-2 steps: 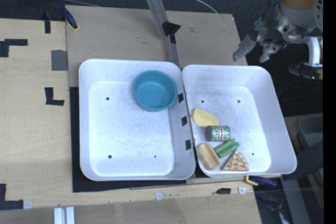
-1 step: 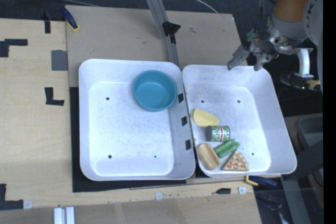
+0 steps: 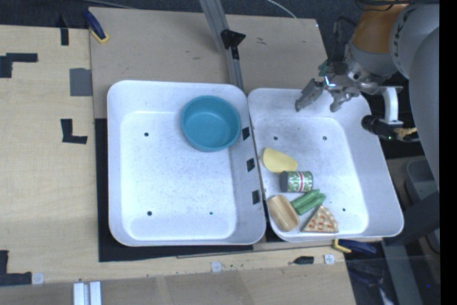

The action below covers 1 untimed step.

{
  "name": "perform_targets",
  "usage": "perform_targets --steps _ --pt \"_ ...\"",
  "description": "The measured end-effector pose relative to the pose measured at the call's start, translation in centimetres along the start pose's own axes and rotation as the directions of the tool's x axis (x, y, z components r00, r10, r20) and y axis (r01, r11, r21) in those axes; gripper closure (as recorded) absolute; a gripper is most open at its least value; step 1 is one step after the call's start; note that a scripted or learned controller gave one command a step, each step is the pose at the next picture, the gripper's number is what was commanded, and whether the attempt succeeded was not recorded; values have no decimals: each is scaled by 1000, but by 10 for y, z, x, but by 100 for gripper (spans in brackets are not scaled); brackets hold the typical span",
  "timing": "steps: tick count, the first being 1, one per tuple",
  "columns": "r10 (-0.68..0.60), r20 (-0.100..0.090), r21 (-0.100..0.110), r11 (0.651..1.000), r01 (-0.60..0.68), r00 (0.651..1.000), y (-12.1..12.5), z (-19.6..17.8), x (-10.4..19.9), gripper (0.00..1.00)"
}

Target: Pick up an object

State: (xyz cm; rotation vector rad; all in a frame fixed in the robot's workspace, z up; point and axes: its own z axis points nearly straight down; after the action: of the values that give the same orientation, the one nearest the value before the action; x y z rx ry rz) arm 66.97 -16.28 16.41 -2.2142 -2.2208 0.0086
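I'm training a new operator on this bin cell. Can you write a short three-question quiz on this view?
1. True or false: the blue bowl sits in the left bin.
2. Where is the gripper? A) over the right bin's far edge B) in the bowl C) touching the can
3. Name the item at the right bin's near edge, beside the bread roll.

Key: 1 true; 2 A; 3 the pizza slice.

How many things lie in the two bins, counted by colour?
Blue: 1, the bowl in the left bin
Yellow: 1, the banana-like piece
Green: 2, the can and the cucumber
Tan: 1, the bread roll
Orange: 1, the pizza slice
Total: 6
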Motion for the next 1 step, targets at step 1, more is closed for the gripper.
perform_targets --steps 1 --pt "2 1 -1 1000 -2 1000 4 53 -8 0"
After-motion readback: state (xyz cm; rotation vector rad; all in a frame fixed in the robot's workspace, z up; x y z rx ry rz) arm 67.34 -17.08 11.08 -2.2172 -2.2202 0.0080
